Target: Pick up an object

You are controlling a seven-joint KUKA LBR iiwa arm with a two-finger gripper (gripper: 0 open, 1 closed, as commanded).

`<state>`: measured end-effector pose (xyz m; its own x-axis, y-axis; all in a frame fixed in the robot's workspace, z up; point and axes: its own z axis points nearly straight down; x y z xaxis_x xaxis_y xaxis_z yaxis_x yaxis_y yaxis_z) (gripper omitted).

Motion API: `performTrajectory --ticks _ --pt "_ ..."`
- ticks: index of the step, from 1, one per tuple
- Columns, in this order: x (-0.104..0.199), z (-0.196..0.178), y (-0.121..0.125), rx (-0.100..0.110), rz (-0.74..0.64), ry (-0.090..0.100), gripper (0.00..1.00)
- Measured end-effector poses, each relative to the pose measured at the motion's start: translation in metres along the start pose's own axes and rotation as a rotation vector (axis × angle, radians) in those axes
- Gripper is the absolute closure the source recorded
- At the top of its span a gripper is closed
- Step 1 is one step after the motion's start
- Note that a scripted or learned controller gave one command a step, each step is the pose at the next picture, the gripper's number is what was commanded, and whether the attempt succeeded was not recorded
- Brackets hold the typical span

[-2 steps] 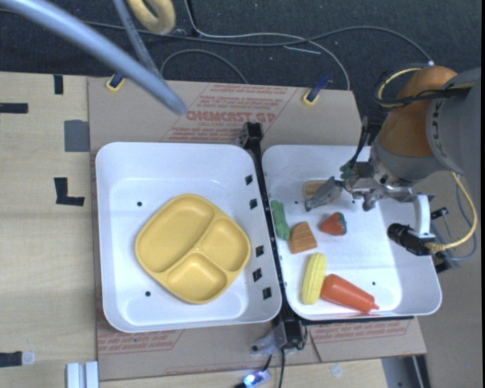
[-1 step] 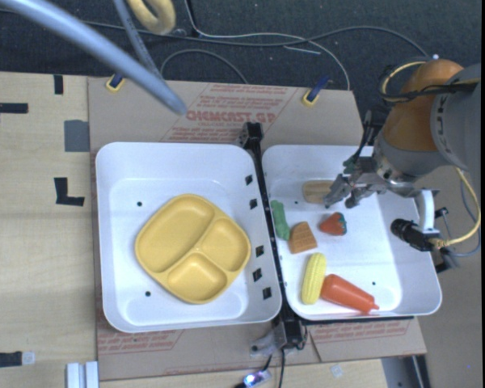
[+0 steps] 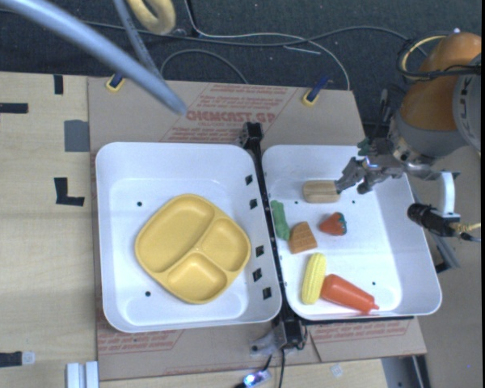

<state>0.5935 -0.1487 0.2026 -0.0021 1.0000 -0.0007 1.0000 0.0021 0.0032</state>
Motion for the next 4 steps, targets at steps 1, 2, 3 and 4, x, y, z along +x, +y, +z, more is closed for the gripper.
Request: performTrajectory --ticks 1,2,3,4 --pt "0.0 -0.047 0.001 -0.001 0.0 0.0 1.0" --pt "0.06 -0.049 -0.008 0.004 -0.003 0.001 1.0" --pt "0.111 -0.053 -0.014 0.005 -0.003 0.001 1.0" --pt "0.162 -0.056 -0.023 0.005 -0.003 0.001 1.0"
